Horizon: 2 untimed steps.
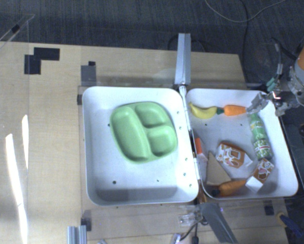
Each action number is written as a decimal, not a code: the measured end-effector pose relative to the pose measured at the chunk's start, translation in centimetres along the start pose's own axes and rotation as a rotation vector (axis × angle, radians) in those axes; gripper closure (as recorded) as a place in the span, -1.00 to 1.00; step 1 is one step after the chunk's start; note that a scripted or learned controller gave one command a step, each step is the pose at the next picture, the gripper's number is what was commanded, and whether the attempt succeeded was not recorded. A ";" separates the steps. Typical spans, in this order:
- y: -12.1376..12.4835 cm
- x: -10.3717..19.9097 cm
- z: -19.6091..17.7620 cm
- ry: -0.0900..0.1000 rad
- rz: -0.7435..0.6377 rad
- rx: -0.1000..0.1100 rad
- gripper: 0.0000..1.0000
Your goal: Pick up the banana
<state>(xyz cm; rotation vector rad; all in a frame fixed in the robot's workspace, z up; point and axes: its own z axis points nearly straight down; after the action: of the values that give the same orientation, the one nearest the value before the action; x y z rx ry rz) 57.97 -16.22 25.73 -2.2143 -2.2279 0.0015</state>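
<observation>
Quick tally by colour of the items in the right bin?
Yellow: 1, the banana
Orange: 2, a carrot at the back, another carrot at the front
Green: 1, a packet
Brown and white: 2, a snack pack and a smaller pack
Total: 6

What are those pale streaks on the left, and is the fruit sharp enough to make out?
Camera view: the pale streaks look like light glaring off a clear sheet over the bench. The banana is small and slightly soft but clearly yellow; the green tray is evenly lit; the gripper at the right is blurry.
</observation>
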 end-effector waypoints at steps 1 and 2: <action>5.8 7.1 8.7 0.001 -0.165 0.000 -1.00; 5.8 7.1 8.7 0.001 -0.165 0.000 -1.00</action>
<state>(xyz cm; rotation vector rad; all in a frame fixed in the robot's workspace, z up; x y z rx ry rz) 63.68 -9.05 17.01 -2.0229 -2.4023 0.0006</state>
